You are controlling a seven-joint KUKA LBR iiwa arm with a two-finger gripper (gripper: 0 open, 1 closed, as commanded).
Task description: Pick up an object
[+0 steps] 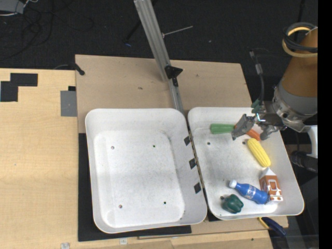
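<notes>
I see the gripper (254, 128) low over the right bin (218, 170) near its back edge, jaws spread and gripping nothing, green piece (222, 129) just left of it, orange piece (253, 135) under it, corn cob (258, 152), blue bottle (249, 191) and carton (272, 186) nearer the front.

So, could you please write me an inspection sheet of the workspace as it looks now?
Surface: two white bins side by side, left bin and right bin, on a wooden bench.
Job's things: in the right bin, green stick, orange piece, corn cob, blue bottle, dark green pepper, brown carton.
Clutter: nothing seen.
Grippers: pincer over the right bin's upper part, beside the orange piece.
Cables: loose wires top left.
Surroundings: slanted metal rail.
</notes>
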